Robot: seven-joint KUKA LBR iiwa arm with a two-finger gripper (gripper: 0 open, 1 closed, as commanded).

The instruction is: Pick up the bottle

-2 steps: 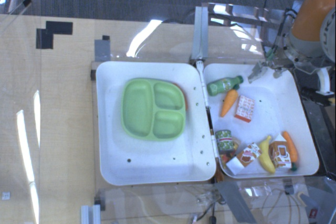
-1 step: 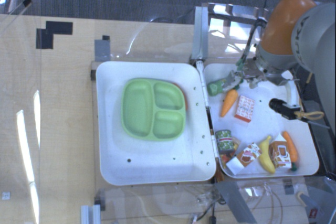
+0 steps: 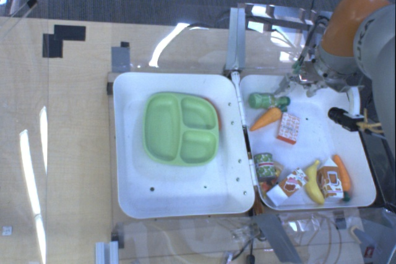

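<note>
Wooden bench (image 3: 62,151), two white bins (image 3: 185,201); gripper (image 3: 296,80) finger state unclear, near bottle (image 3: 267,99)

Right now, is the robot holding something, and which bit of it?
Nothing is held. The pincer hangs above the right white bin, near the cap end of the green plastic bottle, which lies on its side on the bin floor.

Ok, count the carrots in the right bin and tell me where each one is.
2. One carrot lies near the bin's upper left, just below the green bottle. The other carrot lies at the lower right, beside the brown packet. More could hide under the pile.
</note>
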